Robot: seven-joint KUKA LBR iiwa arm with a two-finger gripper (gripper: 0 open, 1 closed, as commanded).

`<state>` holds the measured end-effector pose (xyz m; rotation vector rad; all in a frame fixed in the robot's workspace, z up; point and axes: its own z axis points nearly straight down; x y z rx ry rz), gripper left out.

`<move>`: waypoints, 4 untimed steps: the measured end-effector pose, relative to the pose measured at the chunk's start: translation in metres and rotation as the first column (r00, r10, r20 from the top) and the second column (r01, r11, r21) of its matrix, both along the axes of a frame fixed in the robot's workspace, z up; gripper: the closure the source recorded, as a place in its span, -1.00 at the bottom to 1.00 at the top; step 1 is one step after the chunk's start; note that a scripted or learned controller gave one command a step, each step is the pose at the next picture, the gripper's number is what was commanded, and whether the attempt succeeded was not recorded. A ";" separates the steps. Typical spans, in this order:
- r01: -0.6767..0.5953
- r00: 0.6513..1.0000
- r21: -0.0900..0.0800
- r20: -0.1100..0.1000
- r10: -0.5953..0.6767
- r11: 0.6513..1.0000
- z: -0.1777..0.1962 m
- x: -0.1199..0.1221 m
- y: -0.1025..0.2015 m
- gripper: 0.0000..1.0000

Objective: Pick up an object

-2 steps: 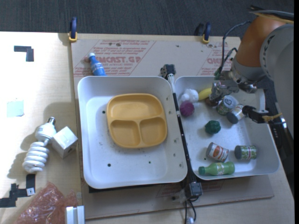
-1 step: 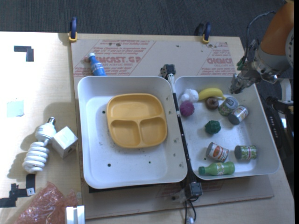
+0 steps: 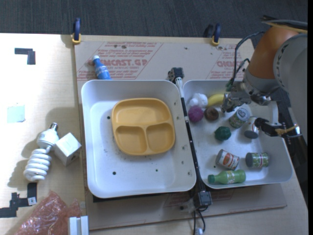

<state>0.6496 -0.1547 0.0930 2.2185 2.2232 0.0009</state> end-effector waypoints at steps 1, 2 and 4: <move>0.002 1.000 -0.002 0.000 -0.002 1.000 0.109 0.010 -0.044 -1.00; 0.001 1.000 -0.004 0.017 0.000 1.000 0.041 -0.039 -0.017 -1.00; 0.002 1.000 0.000 -0.001 -0.002 1.000 -0.001 -0.057 0.045 -1.00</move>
